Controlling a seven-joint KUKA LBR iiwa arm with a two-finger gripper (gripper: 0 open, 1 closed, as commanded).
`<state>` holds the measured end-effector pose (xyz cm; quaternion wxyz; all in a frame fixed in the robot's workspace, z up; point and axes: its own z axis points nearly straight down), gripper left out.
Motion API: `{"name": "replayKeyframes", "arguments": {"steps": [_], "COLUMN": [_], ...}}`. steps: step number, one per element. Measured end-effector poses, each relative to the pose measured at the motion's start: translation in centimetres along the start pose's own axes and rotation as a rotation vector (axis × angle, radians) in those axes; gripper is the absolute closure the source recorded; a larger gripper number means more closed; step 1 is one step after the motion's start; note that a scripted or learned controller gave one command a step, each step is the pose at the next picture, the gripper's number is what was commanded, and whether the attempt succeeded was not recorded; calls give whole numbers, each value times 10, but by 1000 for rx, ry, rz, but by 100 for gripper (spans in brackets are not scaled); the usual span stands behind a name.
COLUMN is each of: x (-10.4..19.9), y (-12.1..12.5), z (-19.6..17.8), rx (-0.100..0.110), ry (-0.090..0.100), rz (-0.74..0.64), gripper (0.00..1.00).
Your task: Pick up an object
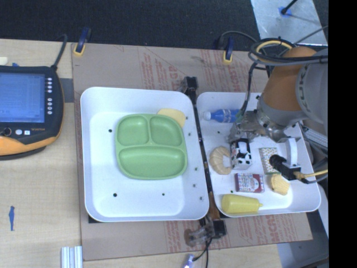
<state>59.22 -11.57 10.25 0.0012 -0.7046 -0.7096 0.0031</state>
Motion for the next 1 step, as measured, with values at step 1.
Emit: {"name": "replayKeyframes", "arguments": {"steps": [1], "x": [73], "y": [-12], "z": [-115], "rx": [-5], "ry": [4], "rz": [2], "gripper": [100]}}
